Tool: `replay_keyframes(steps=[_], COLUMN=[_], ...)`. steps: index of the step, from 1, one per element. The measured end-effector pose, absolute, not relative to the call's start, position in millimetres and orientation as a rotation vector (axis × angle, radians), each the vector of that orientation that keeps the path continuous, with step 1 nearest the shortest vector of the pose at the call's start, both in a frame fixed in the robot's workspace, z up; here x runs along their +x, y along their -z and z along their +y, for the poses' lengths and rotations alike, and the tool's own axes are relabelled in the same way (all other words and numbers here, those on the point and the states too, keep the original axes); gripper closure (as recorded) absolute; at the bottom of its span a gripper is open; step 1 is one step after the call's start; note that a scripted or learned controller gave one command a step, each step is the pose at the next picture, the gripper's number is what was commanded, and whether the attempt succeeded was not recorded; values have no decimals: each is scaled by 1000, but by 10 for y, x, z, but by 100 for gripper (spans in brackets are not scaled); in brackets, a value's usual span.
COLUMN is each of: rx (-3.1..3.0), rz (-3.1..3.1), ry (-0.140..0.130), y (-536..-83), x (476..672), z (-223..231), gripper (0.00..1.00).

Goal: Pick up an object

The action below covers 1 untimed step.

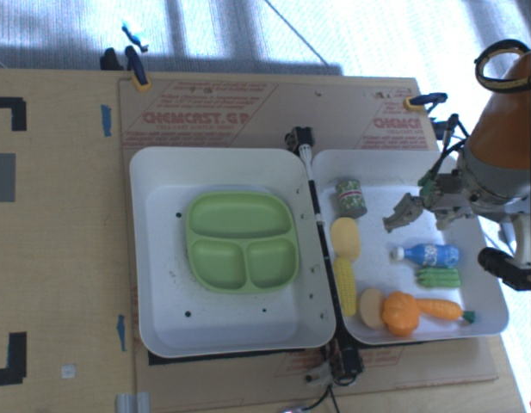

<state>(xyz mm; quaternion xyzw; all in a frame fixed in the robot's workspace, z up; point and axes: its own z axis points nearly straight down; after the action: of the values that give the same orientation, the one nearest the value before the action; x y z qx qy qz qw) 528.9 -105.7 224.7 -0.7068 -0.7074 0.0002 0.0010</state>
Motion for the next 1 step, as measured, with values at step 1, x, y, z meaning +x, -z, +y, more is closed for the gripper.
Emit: replay_keyframes(steps=[1], rx=[-2221], rz=[-2218], ry=[-2], y=[-1175], x=[5473], z=[-1601], gripper=[0])
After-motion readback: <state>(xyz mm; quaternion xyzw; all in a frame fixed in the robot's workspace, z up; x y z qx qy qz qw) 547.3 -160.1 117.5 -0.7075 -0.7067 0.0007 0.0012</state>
